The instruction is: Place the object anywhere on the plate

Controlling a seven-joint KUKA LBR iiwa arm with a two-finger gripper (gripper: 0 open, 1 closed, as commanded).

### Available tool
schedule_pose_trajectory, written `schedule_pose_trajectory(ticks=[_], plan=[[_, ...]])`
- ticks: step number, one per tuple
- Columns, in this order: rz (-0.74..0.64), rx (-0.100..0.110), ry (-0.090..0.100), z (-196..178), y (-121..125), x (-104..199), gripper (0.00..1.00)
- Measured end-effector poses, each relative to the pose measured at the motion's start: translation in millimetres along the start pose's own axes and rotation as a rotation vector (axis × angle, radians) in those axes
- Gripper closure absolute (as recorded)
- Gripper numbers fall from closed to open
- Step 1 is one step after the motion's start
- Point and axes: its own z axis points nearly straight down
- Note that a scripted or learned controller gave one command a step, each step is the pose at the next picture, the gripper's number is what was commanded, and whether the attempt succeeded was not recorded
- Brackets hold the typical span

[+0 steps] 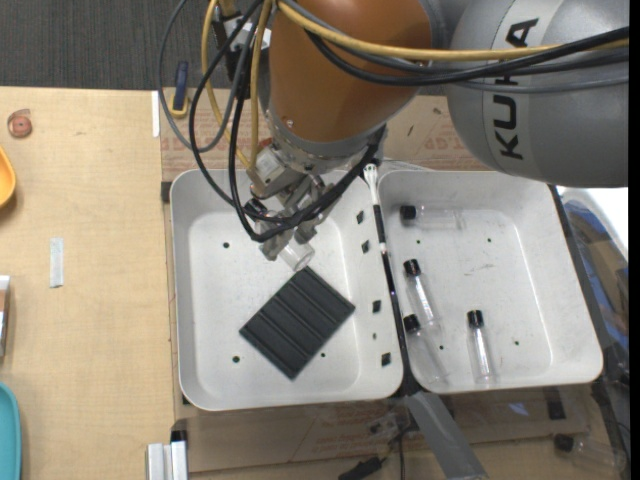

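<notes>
Fingers [290, 245] just above black plate [298, 322], left bin [200, 298].

The setting is a robotics laboratory or test cell. A grey industrial arm [520, 68] lettered KUKA, with an orange band [335, 48] and loose yellow and black cables [225, 78], reaches over a light wooden surface [80, 268]. Two shallow white bins sit side by side on it: the left bin [200, 298] holds a black ribbed plate [298, 322], and the right bin [560, 298], just beside the left, holds several clear vials with black caps [418, 294]. Dark carpet-like flooring [90, 28] lies beyond the surface's far edge.
</notes>
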Motion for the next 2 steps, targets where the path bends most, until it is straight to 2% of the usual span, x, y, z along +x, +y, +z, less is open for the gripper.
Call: schedule_pose_trajectory(ticks=[1,2], plan=[[-0.055,-0.002,0.001,-4.9,62.7,48.1,1.00],[-0.055,-0.002,0.000,-4.9,62.6,48.0,0.00]])
